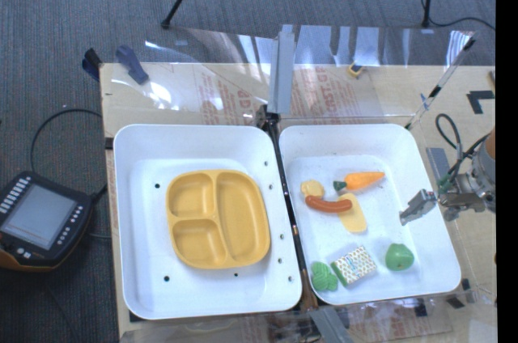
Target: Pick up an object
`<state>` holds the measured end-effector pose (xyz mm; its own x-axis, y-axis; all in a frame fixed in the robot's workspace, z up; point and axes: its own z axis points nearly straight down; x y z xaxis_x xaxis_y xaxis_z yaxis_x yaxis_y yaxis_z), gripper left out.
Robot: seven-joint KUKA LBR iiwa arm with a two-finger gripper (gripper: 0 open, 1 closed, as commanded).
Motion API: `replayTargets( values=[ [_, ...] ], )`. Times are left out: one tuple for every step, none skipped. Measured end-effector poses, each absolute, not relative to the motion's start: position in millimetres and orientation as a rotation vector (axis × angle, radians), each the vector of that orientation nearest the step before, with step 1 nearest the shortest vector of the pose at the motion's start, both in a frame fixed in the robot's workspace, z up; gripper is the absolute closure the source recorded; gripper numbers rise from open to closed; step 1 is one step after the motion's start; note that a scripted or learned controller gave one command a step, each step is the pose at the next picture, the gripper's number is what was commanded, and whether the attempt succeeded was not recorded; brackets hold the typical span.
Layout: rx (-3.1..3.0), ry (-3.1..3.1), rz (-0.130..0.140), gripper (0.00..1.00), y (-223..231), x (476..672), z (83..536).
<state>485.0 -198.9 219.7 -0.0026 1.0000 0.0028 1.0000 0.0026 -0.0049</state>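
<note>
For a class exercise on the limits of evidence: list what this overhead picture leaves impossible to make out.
- Gripper: too small and blurred to read its finger state.
- Arm: cut off by the right edge.
- Patterned packet: print too small to read.
- Yellow pieces: partly hidden under the sausage.

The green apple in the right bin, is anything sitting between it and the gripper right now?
Nothing visible does. The gripper sits over the right bin's right side, and the green apple lies just below it in the view, with bare white floor between. The patterned block is off to the apple's left.
</note>
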Motion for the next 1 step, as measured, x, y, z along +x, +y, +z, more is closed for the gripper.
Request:
replayTargets(
  values=[
    [-2.235,-2.200,-0.001,0.00,-205.7,556.2,86.0]
  ],
)
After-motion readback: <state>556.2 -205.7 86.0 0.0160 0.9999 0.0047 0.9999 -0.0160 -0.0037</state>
